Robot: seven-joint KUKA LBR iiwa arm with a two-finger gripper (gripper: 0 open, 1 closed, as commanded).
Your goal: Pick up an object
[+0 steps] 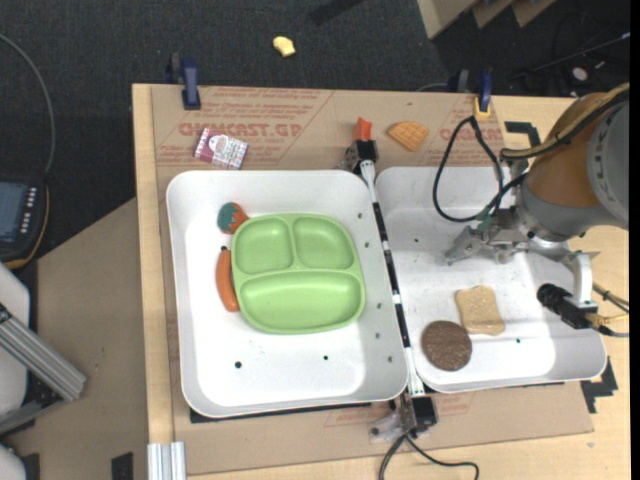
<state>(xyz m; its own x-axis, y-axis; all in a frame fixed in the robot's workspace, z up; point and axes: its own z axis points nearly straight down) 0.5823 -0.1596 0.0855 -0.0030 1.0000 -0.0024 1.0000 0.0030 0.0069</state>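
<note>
In the right bin (420,208) lie a tan slice of bread (481,310) and a round brown patty (446,345), side by side near the front wall. My gripper (472,247) reaches in from the right and hangs low over the bin's middle, a little behind the bread and apart from it. Nothing shows in it. The grey arm with its orange band (565,168) stands over the bin's right side.
The left bin (290,373) holds a green divided plate (296,303), an orange sausage (227,280) along its left rim and a small teal and red item (232,216). A waffle piece (407,134) and a pink packet (220,148) lie behind the bins.
</note>
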